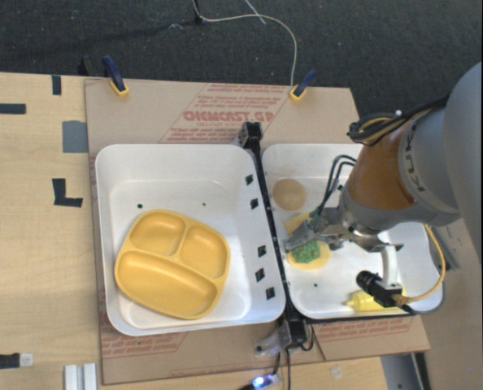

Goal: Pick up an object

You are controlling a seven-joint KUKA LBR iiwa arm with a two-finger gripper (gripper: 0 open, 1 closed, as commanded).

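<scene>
Two white bins on the bench: left bin point(111, 177) holds a yellow divided tray point(172, 262), right bin point(306, 154) holds the small stuff.

Right bin contents:
- tan round disc point(289, 193), near the divider wall, apart from the rest
- green object on a yellow base point(308, 253), looks like toy food, too small to name better
- yellow object point(361, 301) at the front edge of the bin, partly behind a black fitting on the arm

Gripper point(300, 236) is low in the right bin, right over or touching the green/yellow piece. Whether the pincer is open, closed or gripping: can't tell at this angle, the wrist body hides too much. Nothing is visibly lifted.

Progress, my read: approach is done, arm is down at a candidate. Grasp unconfirmed, lift not yet done. Green piece sits on the bin floor as far as I can see. So the task is open: needs a confirmed grip and a raise clear of the bin.

Writing: red print on the cardboard sheet point(225, 116) under the bins, reads roughly "CHEMCAST GP", upside down to camera. More red print on the front strip, unreadable. No labels on the objects.
</scene>
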